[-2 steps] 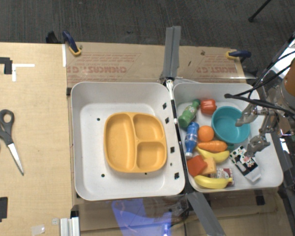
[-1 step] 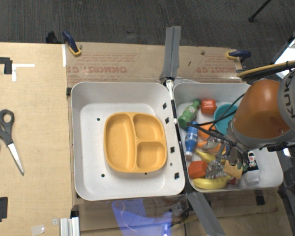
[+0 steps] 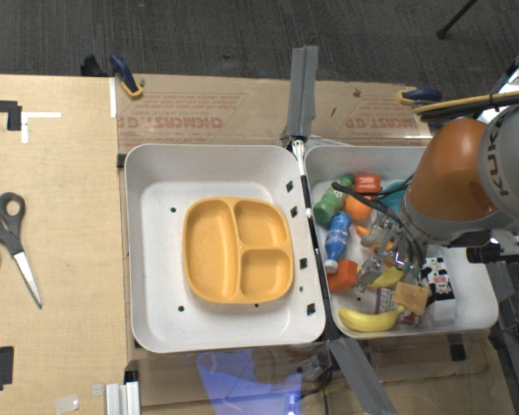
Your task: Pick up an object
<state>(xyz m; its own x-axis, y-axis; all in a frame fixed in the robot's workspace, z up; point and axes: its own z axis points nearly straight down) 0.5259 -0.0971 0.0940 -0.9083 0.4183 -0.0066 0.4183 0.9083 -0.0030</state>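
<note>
Reaching over the shallow white right-hand bin (image 3: pixel 476 311), the grey, orange-banded arm (image 3: pixel 454 180) was seen with its two-finger gripper (image 3: pixel 389 251) sunk among cluttered toys. Whether it was open or closed could not be told. A small blue plastic bottle (image 3: pixel 337 236) lay just beside it and a yellow plastic banana (image 3: pixel 368 320) near it. The grasp stage was judged in hand; a firm closing and a clean lift would be called for.

Heap of small objects (image 3: pixel 363 258) in the right bin (image 3: pixel 467 314): banana (image 3: pixel 369 319), blue bottle (image 3: pixel 337 236), green item (image 3: pixel 329 204).
</note>
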